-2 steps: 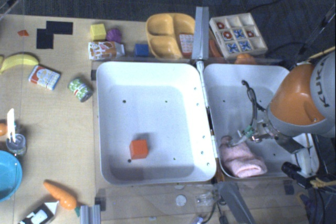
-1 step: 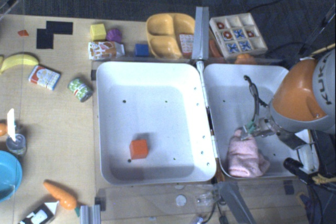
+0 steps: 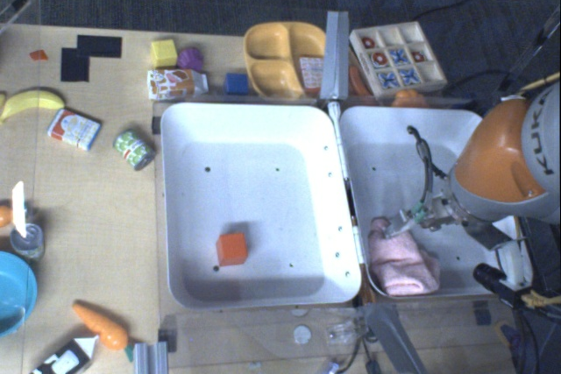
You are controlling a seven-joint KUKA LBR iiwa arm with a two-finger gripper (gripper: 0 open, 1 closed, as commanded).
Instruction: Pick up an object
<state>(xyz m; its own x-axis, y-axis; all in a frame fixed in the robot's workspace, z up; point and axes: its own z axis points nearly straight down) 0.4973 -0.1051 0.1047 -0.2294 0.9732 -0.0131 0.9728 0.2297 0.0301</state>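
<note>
An orange-red cube (image 3: 232, 249) lies in the left white bin (image 3: 263, 123), towards its front left. A crumpled pink cloth (image 3: 401, 262) rests in the front left corner of the right bin (image 3: 386, 127). My gripper (image 3: 408, 221) hangs low over the right bin, right at the cloth's upper edge; I cannot tell whether it touches the cloth. The grey arm with its orange band (image 3: 498, 158) comes in from the right and hides the right part of that bin.
On the bench left of the bins lie a banana (image 3: 31, 103), a small box (image 3: 74, 130), a can (image 3: 134, 149), a blue bowl (image 3: 13, 292) and a carrot (image 3: 102, 326). Behind the bins stand a yellow divided dish (image 3: 280, 57) and a tic-tac-toe board (image 3: 396, 57).
</note>
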